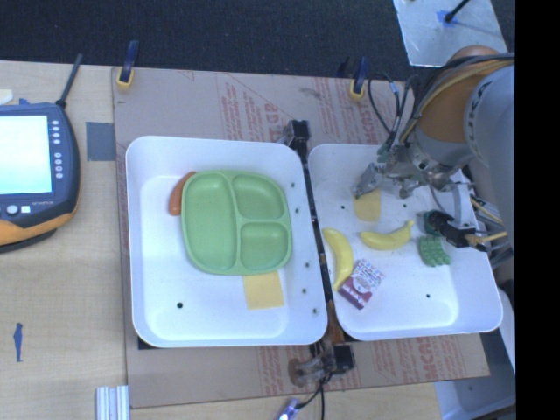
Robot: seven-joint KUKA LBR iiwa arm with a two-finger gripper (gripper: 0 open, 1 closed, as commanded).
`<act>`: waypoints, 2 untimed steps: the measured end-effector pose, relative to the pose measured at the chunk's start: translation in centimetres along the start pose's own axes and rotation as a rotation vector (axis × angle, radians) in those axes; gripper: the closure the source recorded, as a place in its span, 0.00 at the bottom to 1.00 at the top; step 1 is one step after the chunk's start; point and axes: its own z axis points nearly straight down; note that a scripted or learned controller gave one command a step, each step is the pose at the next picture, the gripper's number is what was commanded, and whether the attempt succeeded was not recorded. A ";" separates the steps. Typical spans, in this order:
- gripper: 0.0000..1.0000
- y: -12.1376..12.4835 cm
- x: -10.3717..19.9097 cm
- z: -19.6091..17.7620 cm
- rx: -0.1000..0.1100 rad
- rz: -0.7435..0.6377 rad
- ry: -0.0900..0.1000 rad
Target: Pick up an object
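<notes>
My gripper [385, 187] hangs over the back of the right bin [472, 318], its two fingers spread open with nothing between them. A pale yellow block [369, 207] lies just below the left finger [365, 185], close to it or touching it. Nearer the front lie a small yellow banana [386, 237], a larger banana [339, 254] against the bin's left wall, a green ridged piece [432, 251] and a red and white packet [361, 284]. The grey arm with its orange band [455, 103] reaches in from the right.
The left bin [149, 313] holds a green divided plate [236, 221], an orange sausage [177, 195] half hidden under its left edge, and a yellow slice [263, 290] in front. A tablet pendant [31, 169] lies at the far left. Clamps [300, 134] join the bins.
</notes>
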 end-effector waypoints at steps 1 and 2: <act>0.00 -3.4 4.6 0.1 0.003 -0.003 -0.001; 0.00 0.8 3.1 0.0 0.000 -0.001 0.000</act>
